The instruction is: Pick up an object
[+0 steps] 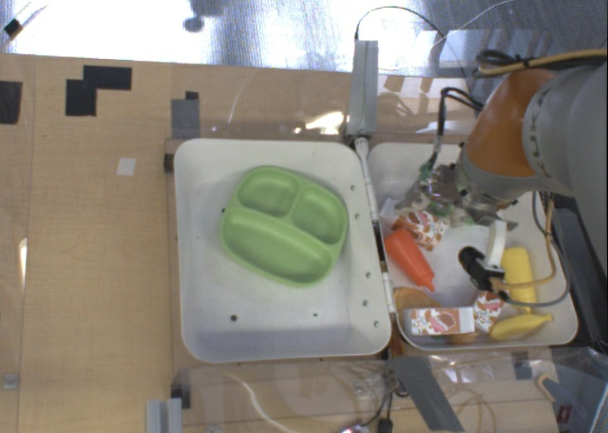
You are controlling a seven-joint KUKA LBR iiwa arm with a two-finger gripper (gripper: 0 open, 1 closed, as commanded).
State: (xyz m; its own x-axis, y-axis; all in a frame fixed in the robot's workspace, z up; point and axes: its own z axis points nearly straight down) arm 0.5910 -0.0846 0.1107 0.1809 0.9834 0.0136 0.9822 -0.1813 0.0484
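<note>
My gripper (pixel 435 192) reaches into the back of the right bin (pixel 567 325) from the right, under the grey arm with its orange band. Just in front of it lies a small white carton with a red pattern (pixel 429 228). An orange carrot-shaped toy (pixel 409 256) lies beside the carton, along the bin's left wall. I see nothing held in the gripper.
The right bin also holds a flat red-and-white box (pixel 439 320), a yellow banana (pixel 519 327), a yellow block (pixel 518 268) and a small patterned piece (pixel 487 308). A green divided plate (pixel 284 223) lies in the left bin (pixel 204 327).
</note>
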